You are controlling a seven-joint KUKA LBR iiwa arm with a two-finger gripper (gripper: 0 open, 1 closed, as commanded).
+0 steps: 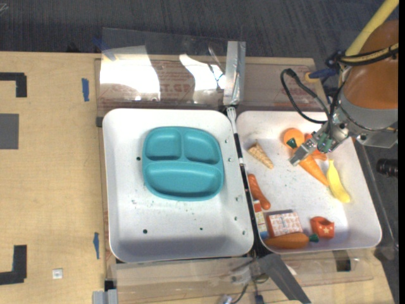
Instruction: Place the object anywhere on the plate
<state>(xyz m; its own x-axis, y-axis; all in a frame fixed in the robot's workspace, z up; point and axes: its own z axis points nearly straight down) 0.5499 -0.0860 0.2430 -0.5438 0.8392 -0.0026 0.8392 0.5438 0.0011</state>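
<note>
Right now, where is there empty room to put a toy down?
The teal plate has three bare sections. The left bin has bare floor around it. The right bin is crowded: carrot, banana, cone, box; only its middle is free.

Pincer (308, 149) low over carrot (314, 167), perhaps touching; teal plate (183, 163) in left bin (120, 189).

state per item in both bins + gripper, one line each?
teal plate: left bin, upright, nothing on it
gripper: low in the right bin, over the carrot
carrot: flat, under the gripper
orange fruit: resting beside the gripper
banana: flat, near the right wall
cone: on its side
patterned box: flat, front edge
hot dog: flat, front wall
</note>
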